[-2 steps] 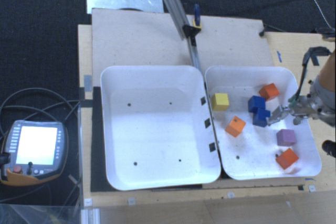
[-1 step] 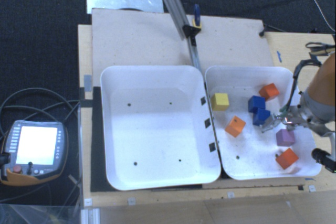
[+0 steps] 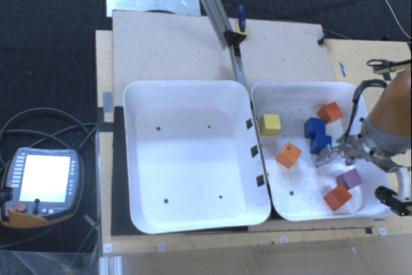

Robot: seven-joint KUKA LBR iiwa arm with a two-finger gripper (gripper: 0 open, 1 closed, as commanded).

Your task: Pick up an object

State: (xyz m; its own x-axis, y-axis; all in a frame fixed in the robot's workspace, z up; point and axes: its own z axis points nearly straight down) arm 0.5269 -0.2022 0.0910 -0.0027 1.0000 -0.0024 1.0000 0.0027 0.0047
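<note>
Several small blocks lie in the right bin [image 3: 302, 203]: a yellow cube [image 3: 270, 123], an orange cube [image 3: 289, 154], two blue blocks [image 3: 315, 127] [image 3: 320, 142] touching each other, an orange-red cube [image 3: 329, 112] at the back, a purple cube [image 3: 349, 178] and another orange-red cube [image 3: 337, 196] at the front. My gripper [image 3: 327, 155] reaches in from the right and hangs low, just in front of the nearer blue block and right of the orange cube. I see no block lifted off the bin floor.
The left bin [image 3: 193, 158] stands beside the right one, sharing a middle wall. A metal pole [image 3: 212, 3] slants across the back board. A teach pendant [image 3: 42, 187] lies at the far left, off the bench.
</note>
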